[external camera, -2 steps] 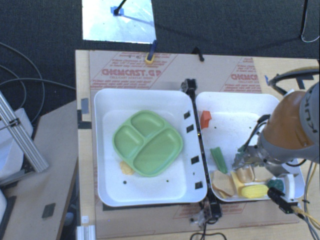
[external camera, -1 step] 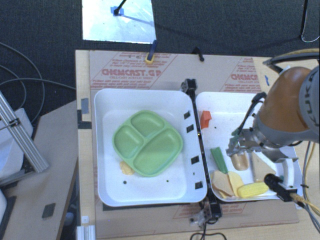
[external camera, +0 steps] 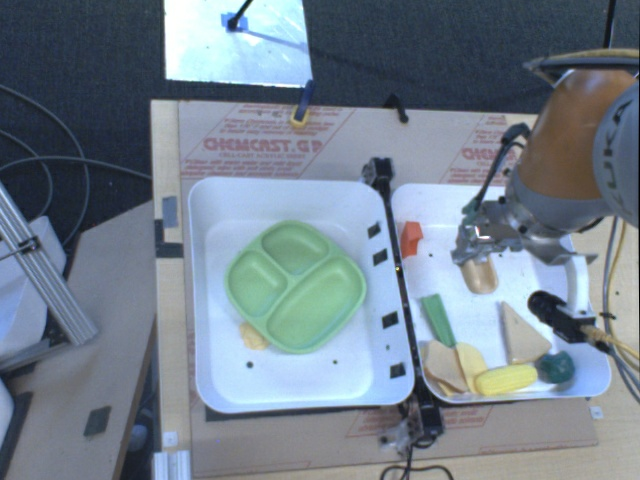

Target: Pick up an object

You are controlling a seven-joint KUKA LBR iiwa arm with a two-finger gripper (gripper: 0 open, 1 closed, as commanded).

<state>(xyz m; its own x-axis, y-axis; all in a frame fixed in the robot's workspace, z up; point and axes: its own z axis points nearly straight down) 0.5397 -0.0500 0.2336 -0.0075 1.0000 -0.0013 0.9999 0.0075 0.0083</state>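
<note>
My gripper (external camera: 474, 247) hangs over the upper middle of the right bin (external camera: 435, 203), at the end of the grey and orange arm. Directly below it, touching or nearly touching, lies a rounded tan piece (external camera: 482, 277). The arm's bulk hides the bin's far right corner. Other loose objects in this bin are a small orange block (external camera: 411, 236), a green strip (external camera: 436, 318), a tan wedge (external camera: 520, 334), a yellow corn cob (external camera: 505, 378), a dark teal lump (external camera: 556, 368) and yellowish flat pieces (external camera: 448, 362).
The left bin (external camera: 215, 368) holds a green divided plate (external camera: 296, 285) with a small yellow piece (external camera: 253, 337) at its lower left edge. A black divider (external camera: 392, 268) runs between the bins. A black part of the arm (external camera: 556, 313) juts out over the right bin's right side.
</note>
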